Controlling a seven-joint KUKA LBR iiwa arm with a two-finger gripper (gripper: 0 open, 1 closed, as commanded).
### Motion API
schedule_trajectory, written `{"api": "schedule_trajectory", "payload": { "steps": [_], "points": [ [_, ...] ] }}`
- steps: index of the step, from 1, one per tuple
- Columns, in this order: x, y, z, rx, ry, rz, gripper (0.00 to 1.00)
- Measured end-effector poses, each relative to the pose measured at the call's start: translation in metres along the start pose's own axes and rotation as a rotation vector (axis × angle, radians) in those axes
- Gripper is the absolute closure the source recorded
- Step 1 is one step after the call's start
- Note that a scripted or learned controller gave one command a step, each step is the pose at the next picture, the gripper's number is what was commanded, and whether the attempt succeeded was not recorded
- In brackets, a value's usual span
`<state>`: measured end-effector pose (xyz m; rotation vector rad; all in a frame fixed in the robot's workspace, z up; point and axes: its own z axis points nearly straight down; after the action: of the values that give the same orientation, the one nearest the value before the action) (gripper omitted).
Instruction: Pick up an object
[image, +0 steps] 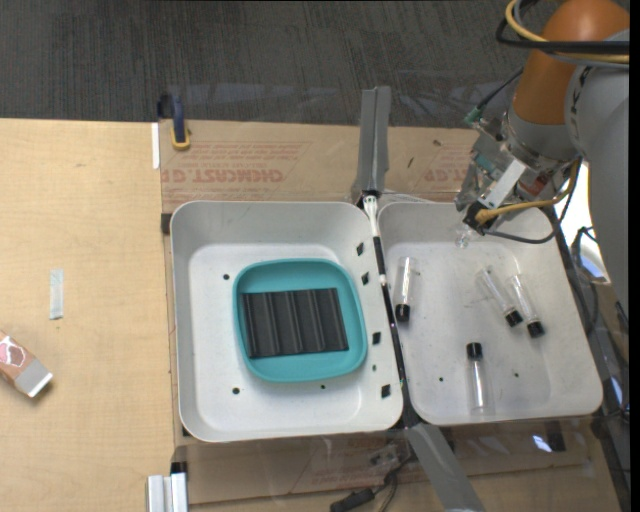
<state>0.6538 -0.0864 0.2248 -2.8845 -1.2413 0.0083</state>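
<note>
the bench carried two shallow white bins side by side, the left bin (200, 300) holding a teal tray (298, 320) with a dark ribbed insert, set squarely in the middle, probably as a drop spot kept apart from the loose items. the right bin (560, 390) held several small clear tubes with black caps, lying flat and scattered at odd angles, which suggested they had been tipped in loose rather than arranged: one tube (404, 290) near the divider, a pair (508, 296) lying close together toward the right wall, and one more (476, 372) nearer the front.

the gripper (478, 212) hung over the far edge of the right bin, angled down from the arm's wrist; how far it was open could not be told, and nothing was visibly held. the tubes lay in front of it, toward the near side, the pair being the closest, apart from it and slightly right. a pick looked not yet begun
</note>
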Motion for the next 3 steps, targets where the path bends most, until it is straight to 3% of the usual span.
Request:
{"api": "schedule_trajectory", "payload": {
  "steps": [1, 2, 3],
  "points": [
    [-0.025, 0.016, -0.005, -0.001, 0.000, 0.101, 1.00],
    [-0.025, 0.016, -0.005, -0.001, 0.000, 0.101, 0.00],
    [-0.098, 0.053, 0.109, -0.001, 0.002, 0.110, 0.00]
  ]
}}
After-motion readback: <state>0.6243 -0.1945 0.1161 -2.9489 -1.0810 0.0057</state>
